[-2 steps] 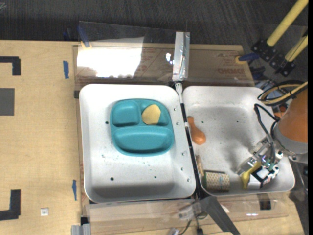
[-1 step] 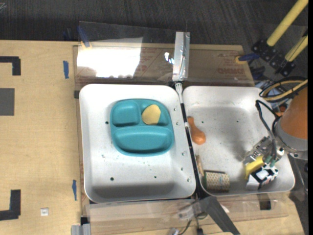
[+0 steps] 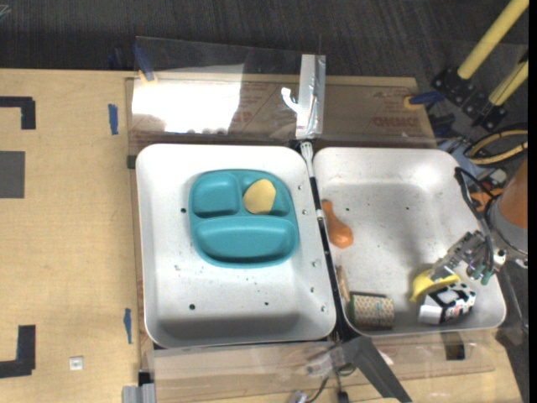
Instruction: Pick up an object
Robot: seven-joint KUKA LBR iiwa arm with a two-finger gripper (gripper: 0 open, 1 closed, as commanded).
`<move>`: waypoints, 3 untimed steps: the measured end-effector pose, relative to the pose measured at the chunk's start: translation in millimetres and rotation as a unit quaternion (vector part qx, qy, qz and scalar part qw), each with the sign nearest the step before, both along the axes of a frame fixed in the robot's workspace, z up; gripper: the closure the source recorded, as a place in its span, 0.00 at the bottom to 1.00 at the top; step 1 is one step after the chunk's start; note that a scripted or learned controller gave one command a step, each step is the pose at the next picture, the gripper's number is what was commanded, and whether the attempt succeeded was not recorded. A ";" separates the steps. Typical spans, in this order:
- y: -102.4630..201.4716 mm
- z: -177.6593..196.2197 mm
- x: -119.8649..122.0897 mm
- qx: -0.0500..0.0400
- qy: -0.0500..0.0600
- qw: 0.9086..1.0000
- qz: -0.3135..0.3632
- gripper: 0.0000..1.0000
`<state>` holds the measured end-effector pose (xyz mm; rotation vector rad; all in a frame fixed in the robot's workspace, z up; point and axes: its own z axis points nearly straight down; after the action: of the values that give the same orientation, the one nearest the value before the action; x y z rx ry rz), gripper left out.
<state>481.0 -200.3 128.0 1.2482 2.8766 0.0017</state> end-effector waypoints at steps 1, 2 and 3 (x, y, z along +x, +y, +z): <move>42.6 68.3 0.6 -0.001 -0.001 0.977 0.215 1.00; -24.7 193.3 40.2 -0.005 -0.002 0.954 0.299 1.00; 39.4 240.0 61.9 -0.002 -0.002 0.977 0.214 1.00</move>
<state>542.9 -160.8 368.0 0.6013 3.0728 0.0010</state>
